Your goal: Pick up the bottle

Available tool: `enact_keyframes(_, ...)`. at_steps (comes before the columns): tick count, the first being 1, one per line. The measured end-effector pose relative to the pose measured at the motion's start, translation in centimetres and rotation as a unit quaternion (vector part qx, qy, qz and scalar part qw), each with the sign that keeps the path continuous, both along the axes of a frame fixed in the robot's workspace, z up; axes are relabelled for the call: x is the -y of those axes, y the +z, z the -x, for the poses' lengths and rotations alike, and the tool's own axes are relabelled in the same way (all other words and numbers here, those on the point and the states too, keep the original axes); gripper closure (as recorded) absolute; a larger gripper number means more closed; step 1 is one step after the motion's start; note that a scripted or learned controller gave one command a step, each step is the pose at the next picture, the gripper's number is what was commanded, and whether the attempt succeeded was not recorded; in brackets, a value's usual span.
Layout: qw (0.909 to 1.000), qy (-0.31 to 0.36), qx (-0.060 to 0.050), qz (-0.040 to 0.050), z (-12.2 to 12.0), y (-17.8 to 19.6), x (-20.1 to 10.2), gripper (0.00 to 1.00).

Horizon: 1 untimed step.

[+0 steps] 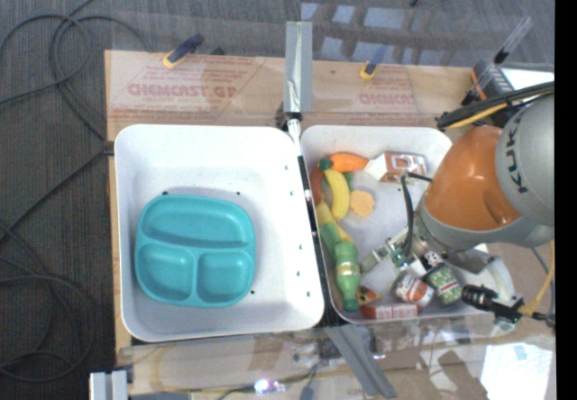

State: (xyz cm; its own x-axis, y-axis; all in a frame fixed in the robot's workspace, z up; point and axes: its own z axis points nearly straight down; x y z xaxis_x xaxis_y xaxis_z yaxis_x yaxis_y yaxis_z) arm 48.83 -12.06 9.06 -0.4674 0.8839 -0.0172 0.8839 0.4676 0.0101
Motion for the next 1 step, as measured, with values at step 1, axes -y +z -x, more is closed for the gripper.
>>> enact_keyframes(1, 1.0000, 0.001, 0.000, -0.0028, -0.10, 0.92, -0.24, 1.00)
